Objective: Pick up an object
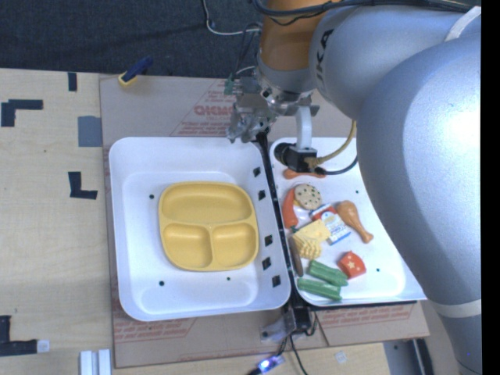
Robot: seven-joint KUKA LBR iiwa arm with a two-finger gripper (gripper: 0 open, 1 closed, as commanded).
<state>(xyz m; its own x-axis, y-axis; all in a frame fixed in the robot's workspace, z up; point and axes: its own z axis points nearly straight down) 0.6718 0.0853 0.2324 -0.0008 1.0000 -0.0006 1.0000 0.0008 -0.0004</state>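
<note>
- Toy food heaped in the right bin, close to the wall between the two bins.
- Brown cookie at the far end of the heap, touching a red sausage.
- Sausage lying along the wall.
- Drumstick on the right side of the heap, just beside a little box.
- Yellow cheese in the middle, touching the box.
- Two green bits at the near end, side by side, with a red bit just beside them.
- Hand up over the far end of that wall, apart from the food.
- Cannot tell if the hand is spread or pressed together.
- Yellow plate flat in the left bin, split into three parts.
- Brown card under both bins, on the desk.
- Blue and yellow clip at the far edge of the card.
</note>
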